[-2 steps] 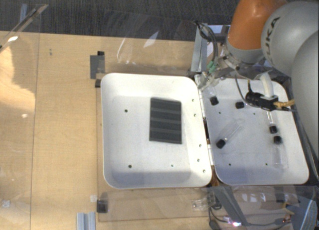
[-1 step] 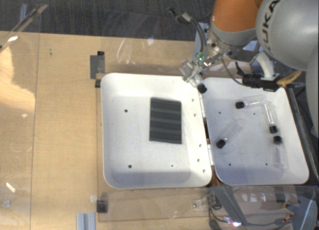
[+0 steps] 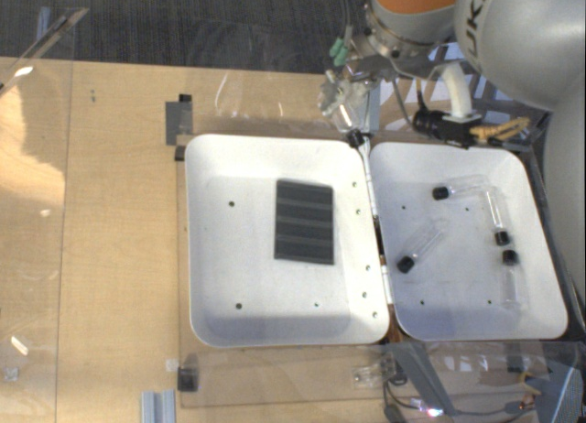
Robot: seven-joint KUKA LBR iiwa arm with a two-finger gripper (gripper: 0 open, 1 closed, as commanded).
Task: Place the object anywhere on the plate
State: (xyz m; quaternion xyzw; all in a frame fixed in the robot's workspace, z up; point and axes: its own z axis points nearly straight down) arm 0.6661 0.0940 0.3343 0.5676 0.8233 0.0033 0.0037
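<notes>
Worktop: pale wood, carrying two shallow white bins side by side.
Left bin: white, with a dark ribbed rectangular plate lying flat near its middle, long side running away from the camera.
Hand: hangs above the far edge of the bins, over the seam where the two meet, below the orange band of the grey arm. Its state cannot be told; the fingertips are too small and cluttered to read, and whether anything sits between them cannot be told either.
Right bin: white, holding several clear tubes with black caps.
Tube nearest the seam: lies tilted, black cap toward the near left.
Far tube: lies across the far part of the bin, cap to the left.
Right tube: lies lengthwise near the right wall, cap toward the camera, with another black cap just below it.
</notes>
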